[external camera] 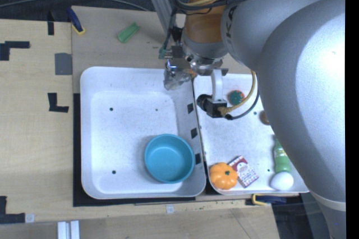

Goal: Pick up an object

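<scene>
The gripper (178,79) hung over the left bin's (92,120) far right corner; I could not tell its state. The bowl (169,157) sat well apart at that bin's near edge, so a descent there might catch nothing. The packet (244,171) bore print too small to read

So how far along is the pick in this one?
Nothing looks picked yet. The gripper sits at the far rim of the left bin, with no object seen between its fingers. The blue bowl lies in that bin; the orange pumpkin and white egg lie in the right bin. Grasp and lift remain.
</scene>
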Tool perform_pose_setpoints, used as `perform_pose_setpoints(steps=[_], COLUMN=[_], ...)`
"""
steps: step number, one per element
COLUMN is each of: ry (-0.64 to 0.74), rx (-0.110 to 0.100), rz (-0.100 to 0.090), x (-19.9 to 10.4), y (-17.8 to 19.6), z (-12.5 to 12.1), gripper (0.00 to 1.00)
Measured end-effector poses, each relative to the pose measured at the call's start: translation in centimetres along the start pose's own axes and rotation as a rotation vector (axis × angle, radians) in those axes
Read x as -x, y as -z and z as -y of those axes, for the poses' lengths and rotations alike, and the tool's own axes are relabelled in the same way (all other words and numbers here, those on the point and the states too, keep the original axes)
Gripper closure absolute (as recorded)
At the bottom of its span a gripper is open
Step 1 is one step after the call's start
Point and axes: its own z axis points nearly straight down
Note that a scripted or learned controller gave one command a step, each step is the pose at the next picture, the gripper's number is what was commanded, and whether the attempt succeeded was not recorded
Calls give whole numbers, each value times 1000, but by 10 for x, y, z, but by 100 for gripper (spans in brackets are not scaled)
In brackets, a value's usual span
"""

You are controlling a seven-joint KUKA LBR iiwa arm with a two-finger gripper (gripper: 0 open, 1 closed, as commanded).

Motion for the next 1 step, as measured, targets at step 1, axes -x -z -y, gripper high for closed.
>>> perform_pose_setpoints(steps=[1], ry=[0], rx=[-1], rz=[1], x=[0], y=[0], z=[0], gripper=[0])
